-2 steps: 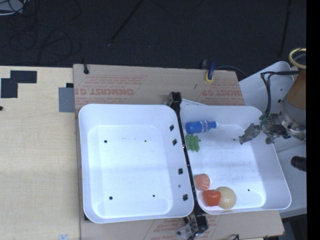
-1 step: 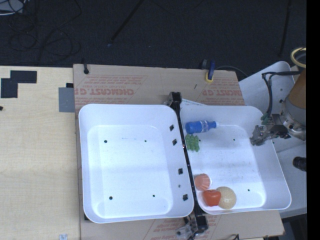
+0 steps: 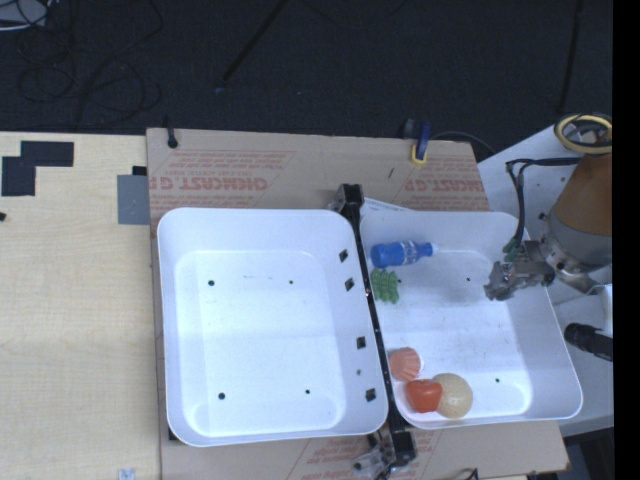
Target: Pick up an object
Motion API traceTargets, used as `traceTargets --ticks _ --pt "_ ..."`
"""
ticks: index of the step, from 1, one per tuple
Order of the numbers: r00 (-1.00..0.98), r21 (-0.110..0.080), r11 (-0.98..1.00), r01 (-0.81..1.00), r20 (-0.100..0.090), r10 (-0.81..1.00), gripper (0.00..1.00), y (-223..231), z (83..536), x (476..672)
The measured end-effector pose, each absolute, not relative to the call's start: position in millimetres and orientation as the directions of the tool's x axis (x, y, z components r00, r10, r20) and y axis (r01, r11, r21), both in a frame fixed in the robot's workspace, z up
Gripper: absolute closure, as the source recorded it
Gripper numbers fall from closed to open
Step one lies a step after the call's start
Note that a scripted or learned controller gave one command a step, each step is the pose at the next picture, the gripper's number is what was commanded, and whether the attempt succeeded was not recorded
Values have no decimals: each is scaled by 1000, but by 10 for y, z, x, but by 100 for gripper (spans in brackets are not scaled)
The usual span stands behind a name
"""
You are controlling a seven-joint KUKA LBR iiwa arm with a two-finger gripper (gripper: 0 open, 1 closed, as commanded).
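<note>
Five small things lie in the right bin [image 3: 545,363], and none of them is between the fingers of the gripper [image 3: 500,286], which hangs at that bin's right rim, at about the middle of its depth. Whether its fingers are spread or pressed together I cannot tell; they read as a dark grey cluster with no clear gap. Every candidate lies to the left of the gripper. The nearest by my reckoning is the blue bottle [image 3: 402,253], left and slightly toward the far side, lying on its side with its long axis running left to right and tilted a little, its paler cap end pointing toward the gripper. Fingers closing across that axis, near to far, would suit it best. Just beside it on the near side, against the divider between the bins, sits a small green lumpy thing [image 3: 385,286], almost directly left of the gripper. The other three crowd the near-left corner: a pale pink rounded piece [image 3: 404,363], a red-orange piece [image 3: 424,395] and a cream ball [image 3: 454,394], the last two touching. That cluster looks awkward to single out; the bottle stands apart with bare floor around it. The left bin [image 3: 180,238] plays no part.
</note>
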State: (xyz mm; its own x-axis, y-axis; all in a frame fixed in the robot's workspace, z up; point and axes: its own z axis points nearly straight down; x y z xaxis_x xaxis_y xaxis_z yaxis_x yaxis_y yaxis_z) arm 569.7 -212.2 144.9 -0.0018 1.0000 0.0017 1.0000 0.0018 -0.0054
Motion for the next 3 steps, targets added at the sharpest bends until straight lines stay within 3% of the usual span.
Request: traceTargets --ticks 1,2,3 --pt "-3 -2 3 1000 0 1000 100 -2130 964 6008" --pt "-2 2 2 1000 -1 1000 100 -2135 1073 6345" --pt "-2 5 2 1000 -2 1000 100 -2140 1868 6451"
